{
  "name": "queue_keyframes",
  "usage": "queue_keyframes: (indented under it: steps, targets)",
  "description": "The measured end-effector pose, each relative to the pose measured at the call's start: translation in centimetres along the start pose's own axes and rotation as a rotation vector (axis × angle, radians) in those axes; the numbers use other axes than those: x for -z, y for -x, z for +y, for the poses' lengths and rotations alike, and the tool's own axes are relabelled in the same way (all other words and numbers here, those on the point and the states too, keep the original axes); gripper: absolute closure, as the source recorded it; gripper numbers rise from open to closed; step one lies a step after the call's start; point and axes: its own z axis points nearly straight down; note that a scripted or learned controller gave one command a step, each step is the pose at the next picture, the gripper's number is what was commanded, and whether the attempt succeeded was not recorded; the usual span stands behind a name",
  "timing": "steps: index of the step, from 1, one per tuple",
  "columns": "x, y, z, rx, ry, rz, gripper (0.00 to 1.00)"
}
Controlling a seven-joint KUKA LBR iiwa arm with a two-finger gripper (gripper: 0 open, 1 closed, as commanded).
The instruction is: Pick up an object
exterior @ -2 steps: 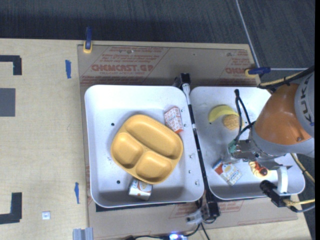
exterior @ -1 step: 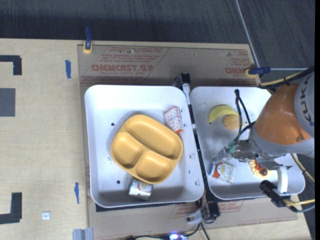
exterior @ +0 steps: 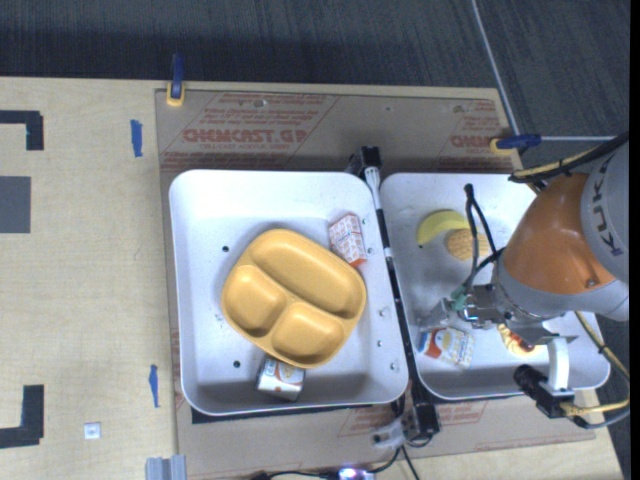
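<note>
Overhead, two shallow white bins sit side by side on a brown cardboard sheet, itself laid on a pale wooden bench.

The left bin (exterior: 190, 268) fills the centre of the frame. A mustard-yellow divided tray (exterior: 292, 296) with three compartments lies tilted across its middle, taking up most of the floor. A small red-and-white patterned packet (exterior: 346, 238) lies just beside the tray's upper right edge, near the bin's right wall. A small can or cup (exterior: 280, 378) on its side peeks from under the tray's lower edge, close to the bin's bottom wall. Bare white floor shows along the left wall and across the top of this bin.

The right bin (exterior: 420, 193) sits in the right half of the frame. A yellow banana-like object (exterior: 440, 228) lies near its upper middle, with a paler round piece just beside it. A flat white packet with red and orange print (exterior: 447, 345) lies towards the lower left of this bin, near the divider between the bins.

The grey arm with its orange band (exterior: 555, 248) reaches in from the right edge and covers much of the right bin. Its gripper (exterior: 478, 306) points down at the bin floor just above and right of the printed packet; whether it is released or clenched cannot be told. Bare floor remains along this bin's left wall and its top left corner.
</note>
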Motion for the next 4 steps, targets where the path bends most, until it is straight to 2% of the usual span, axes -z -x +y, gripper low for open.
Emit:
queue_keyframes:
  steps: [4]
  targets:
    - [-0.03,0.01,-0.02,0.000,0.000,-0.001,0.00]
